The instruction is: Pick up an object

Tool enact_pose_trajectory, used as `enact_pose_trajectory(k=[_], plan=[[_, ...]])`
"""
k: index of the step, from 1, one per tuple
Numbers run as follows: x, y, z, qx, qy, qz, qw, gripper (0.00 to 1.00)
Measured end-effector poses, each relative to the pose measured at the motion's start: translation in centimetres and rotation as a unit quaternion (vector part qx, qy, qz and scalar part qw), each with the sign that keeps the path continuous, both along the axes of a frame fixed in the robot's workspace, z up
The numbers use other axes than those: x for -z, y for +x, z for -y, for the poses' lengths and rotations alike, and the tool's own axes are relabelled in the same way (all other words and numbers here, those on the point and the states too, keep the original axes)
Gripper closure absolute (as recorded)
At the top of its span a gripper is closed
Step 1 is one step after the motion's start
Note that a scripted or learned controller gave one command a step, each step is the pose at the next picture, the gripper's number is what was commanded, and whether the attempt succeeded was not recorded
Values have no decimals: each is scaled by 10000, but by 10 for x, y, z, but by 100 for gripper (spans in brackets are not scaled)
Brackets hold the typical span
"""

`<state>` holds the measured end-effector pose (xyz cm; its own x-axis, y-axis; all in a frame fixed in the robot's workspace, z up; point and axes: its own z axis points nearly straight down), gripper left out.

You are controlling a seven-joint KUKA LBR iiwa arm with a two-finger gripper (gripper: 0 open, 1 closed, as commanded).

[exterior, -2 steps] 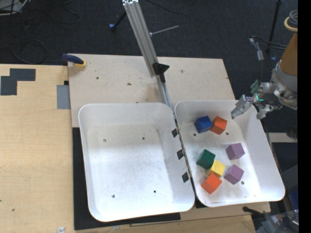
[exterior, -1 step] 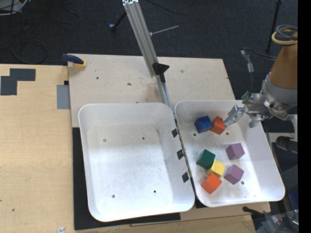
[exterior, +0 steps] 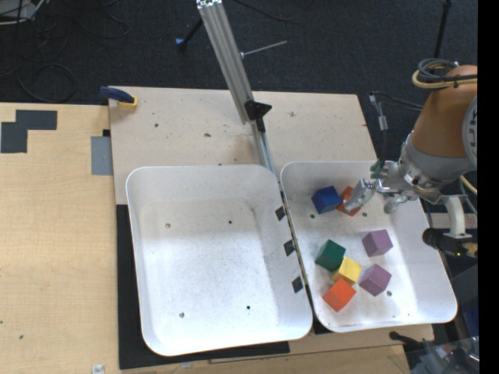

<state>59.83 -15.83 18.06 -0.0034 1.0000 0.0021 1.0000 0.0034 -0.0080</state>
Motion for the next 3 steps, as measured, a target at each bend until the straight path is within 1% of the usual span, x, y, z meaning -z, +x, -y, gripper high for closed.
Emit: enact_pose_trajectory(k=[1, 2, 3], plan=[[46, 1, 5, 21, -3, 1, 10000, 0], [33, 1, 6, 40, -4, 19, 10000, 100], [-30, 5, 9, 18, -17, 63, 10000, 100]])
